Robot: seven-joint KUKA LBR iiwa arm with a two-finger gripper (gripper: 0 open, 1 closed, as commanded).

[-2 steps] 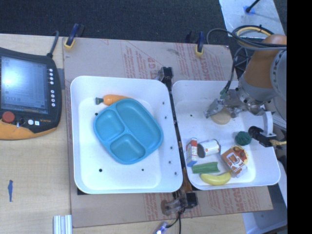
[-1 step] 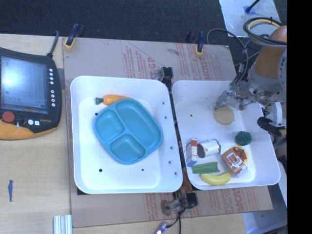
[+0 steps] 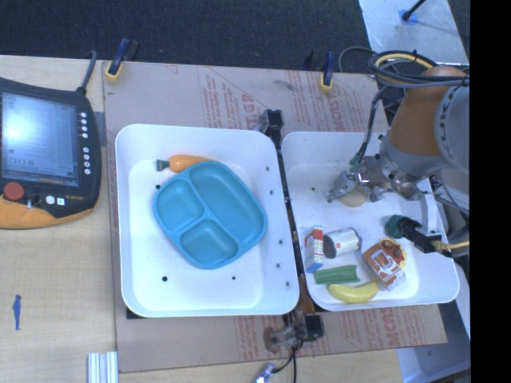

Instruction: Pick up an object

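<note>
On my bench, by size: left bin (image 3: pixel 136 286), holding a blue divided plate (image 3: pixel 209 212) with a carrot (image 3: pixel 185 163) just behind it; right bin (image 3: pixel 307 154), where my gripper (image 3: pixel 349 187) sits low over a pale round object (image 3: pixel 352 198), fingers spread, nothing visibly pinched between them. Along that bin's front lie a patterned packet (image 3: pixel 384 263), a white can (image 3: pixel 343 242), a banana (image 3: pixel 353 293), a green vegetable (image 3: pixel 335 274) and a small bottle (image 3: pixel 315 244), clustered close together. A teach pendant (image 3: pixel 44 158) rests far left.
</note>
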